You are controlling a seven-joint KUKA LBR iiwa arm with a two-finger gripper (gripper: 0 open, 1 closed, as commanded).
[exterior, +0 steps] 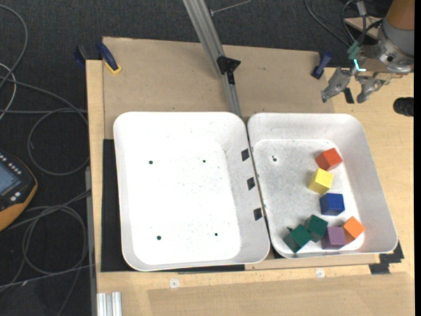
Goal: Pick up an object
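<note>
Several small blocks lie in the right bin: a red-orange one, a yellow one, a blue one, an orange one, a purple one and two dark green ones. My gripper hangs high above the bench beyond the right bin's far edge, well apart from the blocks. Its two fingers are spread and nothing sits between them.
The left bin sits beside the right one, with black clips along the shared edge. A metal pole slants up from the bench behind the bins. Blue clamps grip the bench's far edge. Cables lie on the floor at left.
</note>
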